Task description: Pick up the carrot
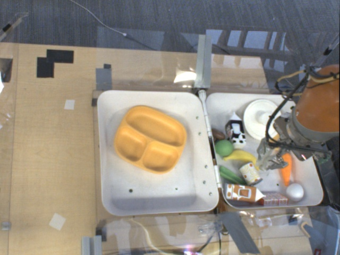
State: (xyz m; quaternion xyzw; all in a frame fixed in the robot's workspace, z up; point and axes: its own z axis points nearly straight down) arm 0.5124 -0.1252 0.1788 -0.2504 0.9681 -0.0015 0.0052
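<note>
- The tabletop (48, 158) carried two shallow white bins side by side, the left bin (154, 201) and the right bin (220, 102).
- In the left bin lay a yellow-orange divided plate (150, 138), slightly toward the bin's far half, with three compartments facing up.
- The arm (319, 113), grey with an orange band, reached in from the right and hung over the right bin's right half.
- The jaws (269, 161) pointed down into the right bin; their metal parts blurred together against the clutter, so I could not tell whether they stood apart or together.
- The carrot (286, 169) lay in the right bin near its right wall, just to the right of the jaws, lengthwise toward the near edge; whether it touched them could not be made out, and nothing showed it held.
- A white ball (295, 191) sat just beyond the carrot's near end.
- A white round dish (261, 118) rested at the far side of that bin, partly under the arm's cables.
- A black-and-white toy (236, 132) stood to the left of the dish.
- A green round fruit (224, 147) and a banana (239, 156) lay near the bin's left wall, with a green long vegetable (229, 173) just nearer.
- An orange carton (243, 194) lay along the near edge.
</note>
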